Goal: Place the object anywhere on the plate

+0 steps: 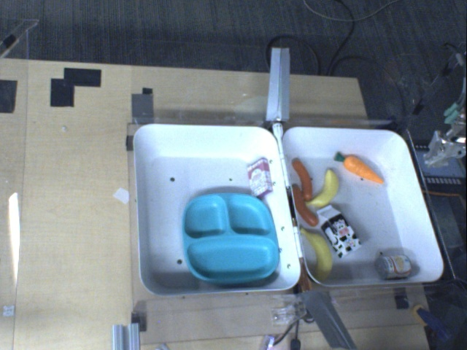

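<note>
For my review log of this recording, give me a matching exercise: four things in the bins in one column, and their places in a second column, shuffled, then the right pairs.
Things:
1. blue plate
2. carrot
3. small packet
4. grey can

Places:
A. near right corner of the right bin
B. left bin, by the divider, just beyond the plate
C. far part of the right bin
D. near half of the left bin

Pairs: 1-D, 2-C, 3-B, 4-A

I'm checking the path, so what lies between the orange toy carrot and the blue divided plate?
In the camera view, between carrot and plate: a yellow banana, two sausages, and the bins' divider wall.
</note>
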`<control>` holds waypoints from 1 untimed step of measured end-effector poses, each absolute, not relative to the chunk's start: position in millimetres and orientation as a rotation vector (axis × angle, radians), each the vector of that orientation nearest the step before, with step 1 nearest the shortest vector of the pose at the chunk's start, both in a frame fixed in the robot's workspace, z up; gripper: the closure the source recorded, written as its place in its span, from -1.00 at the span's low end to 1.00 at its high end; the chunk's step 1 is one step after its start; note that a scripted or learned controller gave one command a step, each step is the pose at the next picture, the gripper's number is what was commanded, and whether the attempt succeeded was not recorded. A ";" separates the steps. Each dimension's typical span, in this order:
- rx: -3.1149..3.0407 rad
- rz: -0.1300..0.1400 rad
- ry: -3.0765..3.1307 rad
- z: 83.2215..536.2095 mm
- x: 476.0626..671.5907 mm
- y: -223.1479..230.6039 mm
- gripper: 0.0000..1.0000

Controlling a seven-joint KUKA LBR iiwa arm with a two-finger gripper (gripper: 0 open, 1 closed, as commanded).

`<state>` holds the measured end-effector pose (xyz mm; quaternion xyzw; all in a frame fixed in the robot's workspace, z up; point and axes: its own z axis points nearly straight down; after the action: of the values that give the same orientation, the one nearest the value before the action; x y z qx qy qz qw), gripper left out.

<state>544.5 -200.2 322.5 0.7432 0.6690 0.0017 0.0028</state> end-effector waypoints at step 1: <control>2.331 0.005 2.098 322.5 544.6 -200.2 -1.00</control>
<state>544.6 -200.2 322.5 0.7432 0.6690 0.0017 0.0028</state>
